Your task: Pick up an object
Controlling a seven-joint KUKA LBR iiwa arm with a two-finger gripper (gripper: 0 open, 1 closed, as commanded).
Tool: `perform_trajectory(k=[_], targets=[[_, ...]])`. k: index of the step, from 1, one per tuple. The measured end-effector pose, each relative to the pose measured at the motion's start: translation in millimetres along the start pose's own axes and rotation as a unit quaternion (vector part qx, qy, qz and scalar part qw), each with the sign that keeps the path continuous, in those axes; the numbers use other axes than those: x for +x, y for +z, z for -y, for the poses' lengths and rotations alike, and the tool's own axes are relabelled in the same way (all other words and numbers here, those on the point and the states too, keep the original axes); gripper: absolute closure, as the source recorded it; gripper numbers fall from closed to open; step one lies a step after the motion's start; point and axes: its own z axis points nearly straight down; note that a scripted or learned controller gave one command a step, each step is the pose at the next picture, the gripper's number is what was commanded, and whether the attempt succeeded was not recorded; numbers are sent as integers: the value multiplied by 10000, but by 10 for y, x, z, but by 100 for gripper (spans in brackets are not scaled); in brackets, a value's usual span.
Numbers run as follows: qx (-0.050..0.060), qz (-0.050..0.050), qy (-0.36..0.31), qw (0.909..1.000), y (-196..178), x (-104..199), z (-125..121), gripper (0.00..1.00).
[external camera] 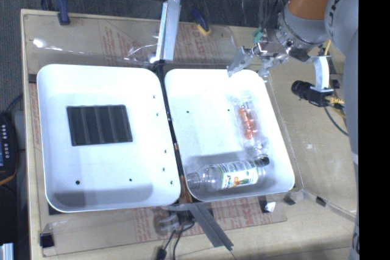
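Gripper (251, 62) at upper right, above far rim of right bin (201, 125), jaws apart, nothing between. Clear plastic bottle (226, 177) lying along near wall; clear packet with orange contents (248, 122) beside right wall. Black ridged block (99, 125) in left bin (55, 155).

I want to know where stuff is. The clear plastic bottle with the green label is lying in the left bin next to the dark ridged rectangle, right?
Not quite. The clear plastic bottle with the green label is lying down, but in the right white bin, along its near edge. The dark ridged rectangle sits in the left white bin. The camera view shows this.
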Motion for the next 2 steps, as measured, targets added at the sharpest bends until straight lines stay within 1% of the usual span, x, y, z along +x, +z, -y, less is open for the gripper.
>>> perform_trajectory(k=[1,2], targets=[[5,1,-491,9988,1041,-236,130,0],[-11,-1,-980,9952,763,-231,604,0]])
